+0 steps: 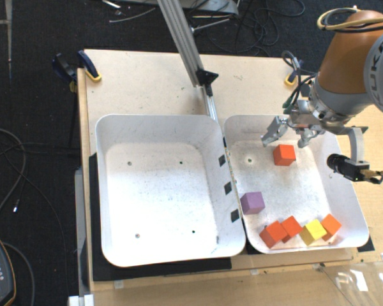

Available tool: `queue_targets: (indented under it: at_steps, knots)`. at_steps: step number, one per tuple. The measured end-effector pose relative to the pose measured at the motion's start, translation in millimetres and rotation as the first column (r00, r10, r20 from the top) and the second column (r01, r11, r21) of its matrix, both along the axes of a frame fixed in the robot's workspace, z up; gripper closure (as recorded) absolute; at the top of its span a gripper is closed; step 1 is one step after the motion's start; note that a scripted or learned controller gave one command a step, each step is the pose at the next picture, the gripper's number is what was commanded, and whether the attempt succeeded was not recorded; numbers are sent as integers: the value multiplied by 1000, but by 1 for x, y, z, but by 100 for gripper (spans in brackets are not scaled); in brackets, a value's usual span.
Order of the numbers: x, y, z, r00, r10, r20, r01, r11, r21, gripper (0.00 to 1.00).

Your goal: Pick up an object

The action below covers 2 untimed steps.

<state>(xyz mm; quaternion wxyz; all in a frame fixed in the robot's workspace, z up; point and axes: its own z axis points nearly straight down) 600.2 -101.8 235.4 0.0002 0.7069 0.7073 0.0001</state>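
My gripper (288, 134) hangs over the far part of the right bin (345, 190), fingers spread open with nothing between them. An orange-red cube (285, 154) lies just below the fingertips, apart from them. A purple cube (252, 202) rests near the bin's left wall. Along the near edge sit a red-orange cube (274, 233), a second orange-red cube (292, 225), a yellow cube (314, 231) and an orange cube (330, 224), packed close together.
The left bin (115, 171) stands beside the right one, sharing a raised divider with black marks (228, 187). A slanted metal rod (182, 34) reaches down to the bins' far junction. Clamps sit at the bench's far corners (84, 65).
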Motion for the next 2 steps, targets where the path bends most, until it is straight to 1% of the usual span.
queue_targets:
  at_steps: [1, 2]
  knots:
    - [-9, -43, -141, 1000, -3, -8, 3, 1000, 0, 0]
    - [48, -62, -140, 1000, 2, 4, -2, 1000, -2, 0]
